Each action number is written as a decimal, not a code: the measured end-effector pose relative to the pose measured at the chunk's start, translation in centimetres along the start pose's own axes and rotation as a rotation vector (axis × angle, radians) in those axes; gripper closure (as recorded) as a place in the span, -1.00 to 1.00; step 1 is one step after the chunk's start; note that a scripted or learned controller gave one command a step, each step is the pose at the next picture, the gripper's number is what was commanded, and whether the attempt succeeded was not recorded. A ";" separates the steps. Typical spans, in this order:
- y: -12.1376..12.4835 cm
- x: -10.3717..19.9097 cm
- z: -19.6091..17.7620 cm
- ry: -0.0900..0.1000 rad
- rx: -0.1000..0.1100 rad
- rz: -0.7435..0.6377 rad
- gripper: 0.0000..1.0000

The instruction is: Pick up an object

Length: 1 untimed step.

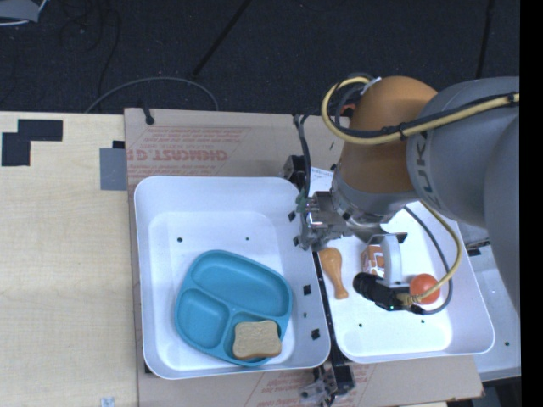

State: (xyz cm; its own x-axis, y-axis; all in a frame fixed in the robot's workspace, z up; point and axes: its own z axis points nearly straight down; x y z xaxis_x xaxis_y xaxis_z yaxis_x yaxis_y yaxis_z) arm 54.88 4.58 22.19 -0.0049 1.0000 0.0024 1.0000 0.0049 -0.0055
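Observation:
My gripper (316, 230) hangs under the orange wrist, over the left edge of the right bin (407, 342). Just below it lies a tan toy drumstick (334, 272), its thick end close to the gripper. To the drumstick's right are an orange-and-white packet (376, 262) and a small red round fruit (425, 287). The wrist hides the far part of this bin.
The left bin (161, 227) holds a blue divided plate (222, 299) with a tan slice of bread (256, 339) in its near right compartment. A raised divider (316, 312) separates the two bins. The big grey arm covers the upper right.

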 end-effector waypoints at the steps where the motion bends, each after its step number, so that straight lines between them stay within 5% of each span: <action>1: -0.9 4.6 0.3 0.000 0.001 0.000 1.00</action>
